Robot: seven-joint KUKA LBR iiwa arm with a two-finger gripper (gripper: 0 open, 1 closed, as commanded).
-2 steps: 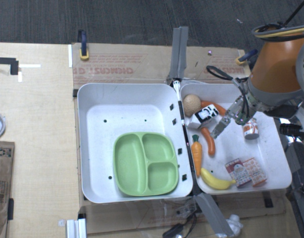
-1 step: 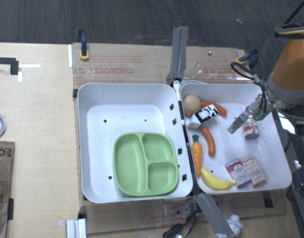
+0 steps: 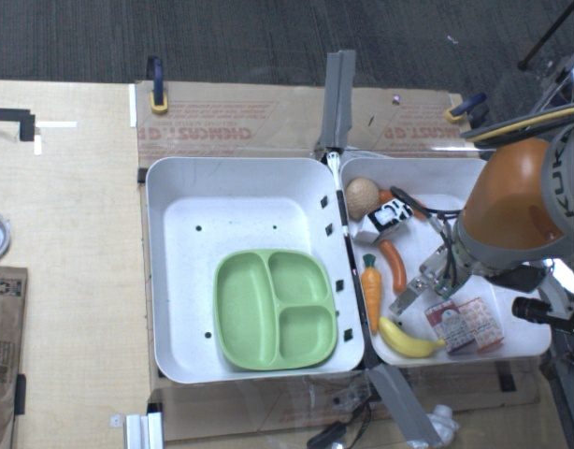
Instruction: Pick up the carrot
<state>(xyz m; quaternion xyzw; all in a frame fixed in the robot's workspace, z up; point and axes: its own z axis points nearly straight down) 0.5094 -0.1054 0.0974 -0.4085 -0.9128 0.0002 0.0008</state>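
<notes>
The carrot [image 3: 371, 294], orange with a small green top, lies lengthwise along the left wall of the right bin [image 3: 525, 344]. My gripper [image 3: 408, 296] hangs low over that bin, just right of the carrot, above the gap between a red-orange chili-like piece [image 3: 395, 264] and a banana [image 3: 408, 340]. Nothing shows held in it. The arm's orange band [image 3: 516, 195] sits above the bin's right half and hides part of the floor there.
A tan round item [image 3: 362, 195] and a black-and-white object [image 3: 392, 216] lie at the back of the right bin. A red-and-white packet [image 3: 465, 325] lies at its front right. The left bin [image 3: 175, 251] holds a green divided plate [image 3: 273, 309].
</notes>
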